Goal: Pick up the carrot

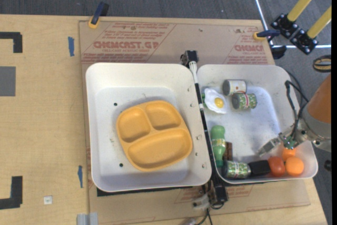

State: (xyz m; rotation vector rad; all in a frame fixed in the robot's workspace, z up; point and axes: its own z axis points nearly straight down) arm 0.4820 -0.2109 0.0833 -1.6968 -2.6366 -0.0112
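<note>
your gripper point(274, 146) hangs with fingers spread and empty, just left of the carrot point(288, 154); crowded against the tomato point(277, 166) and orange point(295, 166), it may slip.

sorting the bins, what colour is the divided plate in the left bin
Yellow-orange all over, plain with no pattern; the divided plate shows clearly in the camera view.

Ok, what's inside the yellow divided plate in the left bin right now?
The yellow divided plate sits in the left bin, and all three compartments show bare yellow with no item in them. The bin floor directly under the plate is covered, so anything there can't be seen.
</note>
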